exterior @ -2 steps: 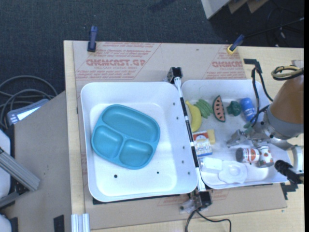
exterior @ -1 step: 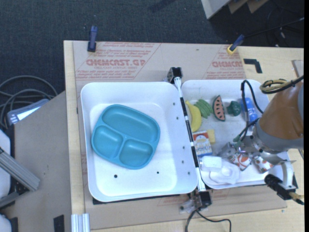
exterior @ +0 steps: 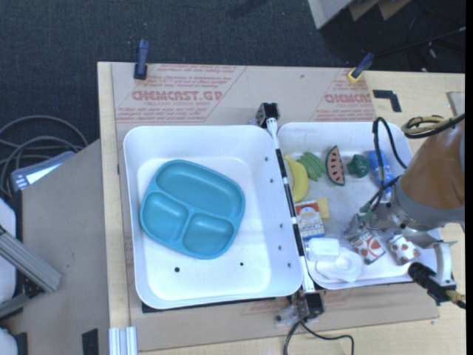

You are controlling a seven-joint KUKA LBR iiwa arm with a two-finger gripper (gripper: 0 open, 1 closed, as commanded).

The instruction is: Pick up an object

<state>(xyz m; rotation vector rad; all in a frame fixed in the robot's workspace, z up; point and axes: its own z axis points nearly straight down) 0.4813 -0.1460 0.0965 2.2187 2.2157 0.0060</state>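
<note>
Camera view: gripper is down among small packets at lower right. Can't tell its opening. Blue tray sits left.

The arm wears a broad orange band above a grey wrist, with a black cable looping alongside.

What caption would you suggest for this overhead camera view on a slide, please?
KUKA arm's gripper reaches into the right bin of toy food; a blue divided plate fills the left bin.

Blue divided plate in left bin; arm & gripper over cluttered right bin.
</note>
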